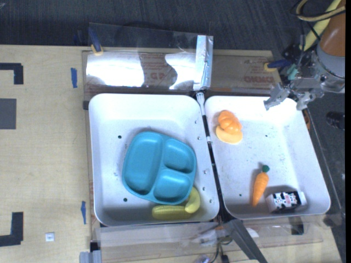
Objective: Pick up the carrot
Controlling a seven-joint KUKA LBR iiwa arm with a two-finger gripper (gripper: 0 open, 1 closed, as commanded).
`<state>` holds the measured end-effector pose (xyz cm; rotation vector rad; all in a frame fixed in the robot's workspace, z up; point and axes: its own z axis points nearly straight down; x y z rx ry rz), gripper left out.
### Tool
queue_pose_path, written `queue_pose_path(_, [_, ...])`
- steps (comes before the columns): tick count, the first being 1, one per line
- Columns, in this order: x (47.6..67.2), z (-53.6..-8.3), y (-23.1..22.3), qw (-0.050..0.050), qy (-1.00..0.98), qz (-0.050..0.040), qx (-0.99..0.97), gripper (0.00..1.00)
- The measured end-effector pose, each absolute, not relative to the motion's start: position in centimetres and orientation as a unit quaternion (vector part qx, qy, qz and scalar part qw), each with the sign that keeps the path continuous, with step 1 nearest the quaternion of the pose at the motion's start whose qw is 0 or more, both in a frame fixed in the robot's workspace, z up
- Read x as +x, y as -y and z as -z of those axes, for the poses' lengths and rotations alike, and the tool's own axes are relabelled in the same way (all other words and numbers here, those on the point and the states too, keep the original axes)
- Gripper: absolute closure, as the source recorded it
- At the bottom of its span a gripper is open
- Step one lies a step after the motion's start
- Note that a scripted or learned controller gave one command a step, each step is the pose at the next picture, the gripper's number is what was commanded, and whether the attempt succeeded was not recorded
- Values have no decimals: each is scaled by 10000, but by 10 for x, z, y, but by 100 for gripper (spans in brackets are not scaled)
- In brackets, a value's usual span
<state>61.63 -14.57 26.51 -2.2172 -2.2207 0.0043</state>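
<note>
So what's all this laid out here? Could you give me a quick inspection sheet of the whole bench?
Surface: two shallow white bins side by side, the left bin and the right bin, on a pale wooden bench.
Job's things: the carrot lies in the right bin, leaf end up, apart from the gripper.
Clutter: a yellow rubber duck and a small black-and-white carton in the right bin; a blue divided plate and a banana in the left bin.
Grippers: the gripper hangs above the right bin's far right corner, holding nothing.
Cables: a yellow cable loops beside the arm.
Surroundings: a shiny clear panel behind the left bin; dark floor.
</note>
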Motion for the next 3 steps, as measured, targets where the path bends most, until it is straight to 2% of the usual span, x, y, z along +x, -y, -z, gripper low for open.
queue_pose_path(1, [538,-158,135,37,7718,-19,-6359,0])
queue_pose_path(2, [479,-91,113,20,8088,-4,-5881,0])
queue_pose_path(3, [479,-90,146,0,8240,-4,-5667,0])
